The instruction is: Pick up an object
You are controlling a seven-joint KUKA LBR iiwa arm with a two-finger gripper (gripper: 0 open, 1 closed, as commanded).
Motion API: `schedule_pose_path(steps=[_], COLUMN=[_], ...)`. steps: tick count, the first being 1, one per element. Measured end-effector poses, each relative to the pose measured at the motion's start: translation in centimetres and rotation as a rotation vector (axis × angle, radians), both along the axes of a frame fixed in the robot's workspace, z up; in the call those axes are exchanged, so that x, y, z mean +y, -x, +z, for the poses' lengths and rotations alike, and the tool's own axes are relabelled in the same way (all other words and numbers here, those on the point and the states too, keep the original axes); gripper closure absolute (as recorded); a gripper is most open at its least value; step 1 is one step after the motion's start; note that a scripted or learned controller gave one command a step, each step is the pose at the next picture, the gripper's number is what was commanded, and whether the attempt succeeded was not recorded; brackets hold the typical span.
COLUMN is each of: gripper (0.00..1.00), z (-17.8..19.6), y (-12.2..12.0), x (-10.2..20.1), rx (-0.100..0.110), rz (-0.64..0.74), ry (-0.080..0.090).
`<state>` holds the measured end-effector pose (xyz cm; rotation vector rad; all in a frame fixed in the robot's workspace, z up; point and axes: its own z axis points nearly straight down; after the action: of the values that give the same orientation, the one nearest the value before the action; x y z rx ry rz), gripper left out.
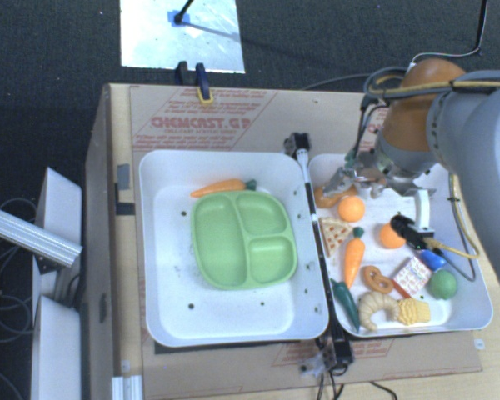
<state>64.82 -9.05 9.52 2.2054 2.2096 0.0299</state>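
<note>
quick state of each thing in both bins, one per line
green tray: flat in left bin, compartments bare
carrot: lying beside tray's far edge
tool: low over right bin's far end
small carrot: lying in right bin
croissant: lying at near edge

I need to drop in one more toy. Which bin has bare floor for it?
The left bin: bare floor left of and below the green divided tray, whose compartments are bare; a carrot lies above it. The right bin is crowded with toy food under the gripper.

A blue clamp (202,82) grips the cardboard sheet's (208,119) far edge.
</note>
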Motion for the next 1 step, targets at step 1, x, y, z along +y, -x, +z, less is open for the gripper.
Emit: schedule_pose_path(steps=[1], gripper=[0.0], z=[-0.01], y=[0.82], x=[0.41], rx=[-0.003], rz=[-0.003], ry=[0.008])
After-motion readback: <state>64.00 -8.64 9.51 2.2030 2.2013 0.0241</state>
